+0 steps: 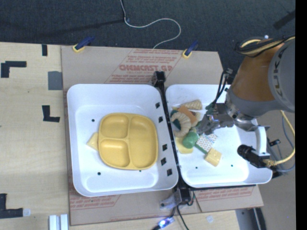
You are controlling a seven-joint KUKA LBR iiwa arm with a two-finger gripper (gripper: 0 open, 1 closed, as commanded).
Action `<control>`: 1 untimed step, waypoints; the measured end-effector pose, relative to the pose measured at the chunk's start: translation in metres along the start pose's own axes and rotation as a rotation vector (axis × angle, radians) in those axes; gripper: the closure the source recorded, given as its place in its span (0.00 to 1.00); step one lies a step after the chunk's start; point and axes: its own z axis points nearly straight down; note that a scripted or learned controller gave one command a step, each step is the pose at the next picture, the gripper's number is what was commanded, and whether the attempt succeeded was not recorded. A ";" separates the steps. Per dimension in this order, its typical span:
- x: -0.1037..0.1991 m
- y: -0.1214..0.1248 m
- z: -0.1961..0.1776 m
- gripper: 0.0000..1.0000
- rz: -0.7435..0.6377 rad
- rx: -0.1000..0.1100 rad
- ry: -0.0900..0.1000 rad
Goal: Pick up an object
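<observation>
On the tabletop (29,128), a cardboard sheet (144,66) carries two shallow white bins side by side. The left bin (79,99) holds a yellow divided plate (128,141) lying flat near its middle, with a small pale yellow wedge (92,140) touching the plate's left edge. A black divider (165,123) runs between the bins. The right bin (240,174) holds a cluster of small objects against its left wall: a tan ridged piece (194,104) at the top, a tan ring with a teal piece (183,120) below it, a green pear-like object (190,139), a yellow piece (183,148) under it, a patterned flat packet (206,141), and a pale yellow block (213,157) lower right. The end effector (207,123) hangs over the right side of this cluster, just right of the green object and just above the packet; whether it is spread or closed I cannot tell. The grey arm with its orange band (256,75) reaches in from the right.
</observation>
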 end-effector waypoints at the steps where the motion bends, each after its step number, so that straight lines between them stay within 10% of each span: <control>1: 0.038 0.025 0.002 1.00 0.001 -0.001 -0.001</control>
